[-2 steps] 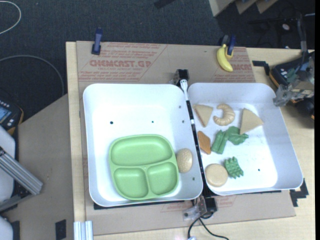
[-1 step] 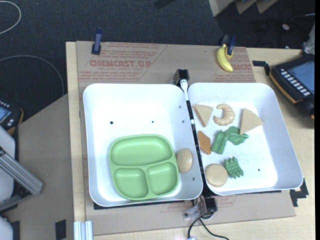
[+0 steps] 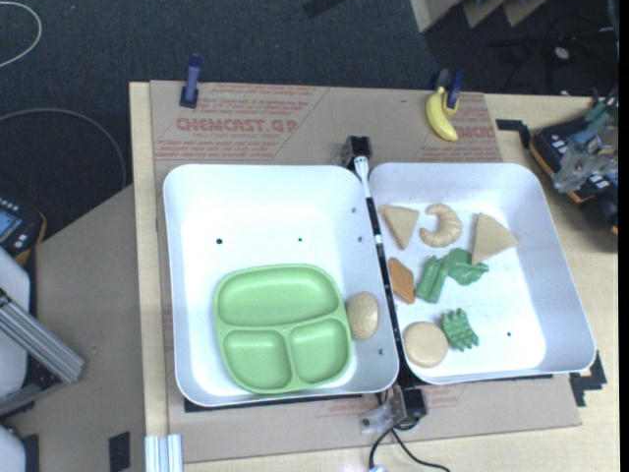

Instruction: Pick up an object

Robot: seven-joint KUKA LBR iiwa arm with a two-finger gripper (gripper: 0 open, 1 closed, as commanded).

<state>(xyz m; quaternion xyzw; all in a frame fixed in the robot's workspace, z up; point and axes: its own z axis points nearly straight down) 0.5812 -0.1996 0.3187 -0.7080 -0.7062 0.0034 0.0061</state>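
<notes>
Nearest the camera, a cable (image 3: 393,450) trailed off the front edge of the bench (image 3: 98,254), just below the seam between the two white bins. Left bin (image 3: 197,214) held a green divided tray (image 3: 282,327) with a tan potato-like piece (image 3: 363,315) just beside its right edge. Right bin (image 3: 550,264) held the clutter of toy food: two tan wedges (image 3: 399,224), a curled croissant (image 3: 440,224), an orange strip (image 3: 401,279), a green vegetable piece (image 3: 447,271), a small green sprig (image 3: 458,328) and a round biscuit (image 3: 426,343). A toy banana (image 3: 441,116) lay on the board behind the bins. At the far right edge sat some dark machinery (image 3: 580,160), possibly the gripper, too unclear to tell whether it was open or closed, and nothing was seen held. Judgement: no object lifted yet; choosing, reaching and grasping all remained to be done.
</notes>
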